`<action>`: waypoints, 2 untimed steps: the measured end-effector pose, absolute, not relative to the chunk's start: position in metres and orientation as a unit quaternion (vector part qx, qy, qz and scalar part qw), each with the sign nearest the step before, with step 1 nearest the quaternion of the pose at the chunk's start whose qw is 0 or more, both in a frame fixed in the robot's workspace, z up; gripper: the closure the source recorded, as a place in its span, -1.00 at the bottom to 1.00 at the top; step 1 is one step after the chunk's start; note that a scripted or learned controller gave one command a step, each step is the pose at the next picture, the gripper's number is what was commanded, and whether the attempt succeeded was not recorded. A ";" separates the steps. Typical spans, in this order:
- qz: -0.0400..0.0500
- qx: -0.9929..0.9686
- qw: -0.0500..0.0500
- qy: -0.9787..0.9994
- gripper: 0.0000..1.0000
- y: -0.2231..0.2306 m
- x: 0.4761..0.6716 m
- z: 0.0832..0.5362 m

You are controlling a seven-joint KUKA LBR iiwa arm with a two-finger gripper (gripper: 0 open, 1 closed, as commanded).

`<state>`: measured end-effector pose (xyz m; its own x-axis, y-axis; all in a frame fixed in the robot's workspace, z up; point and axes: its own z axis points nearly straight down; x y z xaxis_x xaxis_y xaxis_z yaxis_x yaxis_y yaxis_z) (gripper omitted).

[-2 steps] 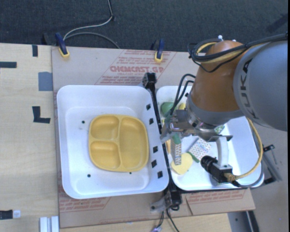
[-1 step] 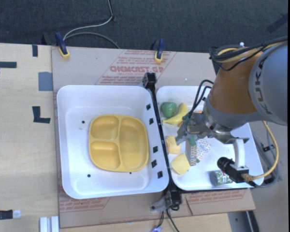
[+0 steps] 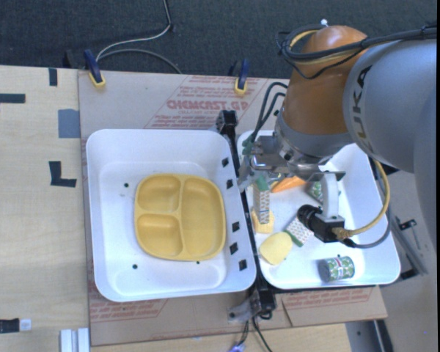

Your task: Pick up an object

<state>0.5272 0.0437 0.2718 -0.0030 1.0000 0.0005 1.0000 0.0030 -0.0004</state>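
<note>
I am operating in a robotics lab: two white bins (image 3: 103, 218) sit on a cardboard sheet (image 3: 191, 105) fixed by yellow clamps (image 3: 95, 75) to the bench (image 3: 22, 196), with cables (image 3: 143, 39) trailing across dark carpet (image 3: 59, 13).

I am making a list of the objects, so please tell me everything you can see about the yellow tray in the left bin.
The yellow tray is a divided plate of what looks like smooth plastic, squarish with rounded corners. Raised ridges split it into three compartments: two smaller ones on the left and one long one on the right, all without contents. It lies flat and upright, slightly rotated, on the floor of the left bin, near the middle. Nothing else touches it.
</note>
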 end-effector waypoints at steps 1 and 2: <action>0.001 -0.707 0.000 -0.707 1.00 -0.028 0.483 0.276; 0.000 -0.707 0.000 -0.708 1.00 0.014 0.484 0.277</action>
